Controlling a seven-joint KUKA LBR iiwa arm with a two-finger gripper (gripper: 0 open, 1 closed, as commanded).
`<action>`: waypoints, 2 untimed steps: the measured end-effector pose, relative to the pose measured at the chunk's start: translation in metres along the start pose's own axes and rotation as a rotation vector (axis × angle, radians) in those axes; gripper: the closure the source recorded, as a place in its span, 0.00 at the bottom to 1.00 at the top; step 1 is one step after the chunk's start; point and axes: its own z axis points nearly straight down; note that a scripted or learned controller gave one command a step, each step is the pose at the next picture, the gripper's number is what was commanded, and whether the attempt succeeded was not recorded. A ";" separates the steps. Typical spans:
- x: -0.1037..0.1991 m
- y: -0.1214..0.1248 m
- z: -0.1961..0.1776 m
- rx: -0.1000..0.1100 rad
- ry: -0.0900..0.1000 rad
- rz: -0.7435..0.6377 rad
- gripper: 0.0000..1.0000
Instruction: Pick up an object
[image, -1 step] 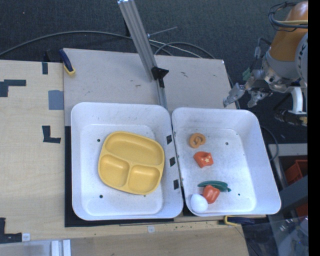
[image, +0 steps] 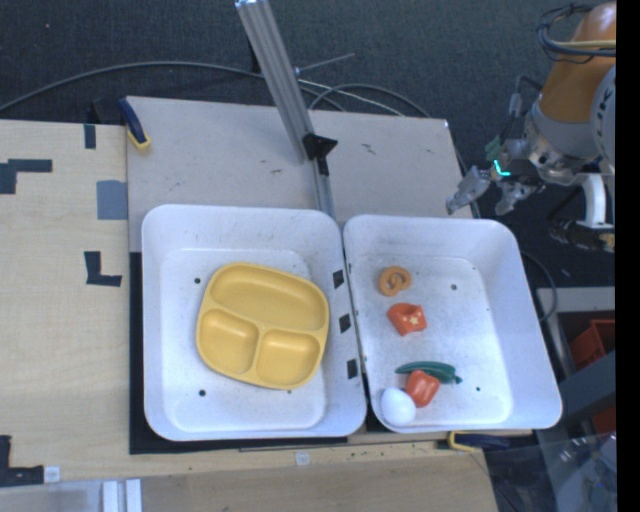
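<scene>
From the overhead camera view, you have the gripper (image: 487, 190) hanging outside the right bin (image: 500, 300), just past its far right corner at about one o'clock from the bin's middle, with its two fingers spread apart and nothing between them. Your candidates all lie in that bin: a brown ring-shaped piece (image: 394, 280) toward twelve o'clock, an orange-red chunk (image: 408, 318) near the centre, a red pepper with a green stem (image: 424, 384) at about six, and a white egg (image: 398, 406) tucked against the near wall at seven. The left bin (image: 170, 300) bears a yellow divided plate (image: 262, 325). I would judge the orange-red chunk easiest: it sits apart from walls and neighbours, so descend straight, straddle it, then close.
</scene>
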 end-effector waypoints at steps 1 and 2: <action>0.004 -0.001 0.044 0.004 0.001 0.000 0.00; 0.000 -0.010 0.103 0.006 0.001 0.001 0.00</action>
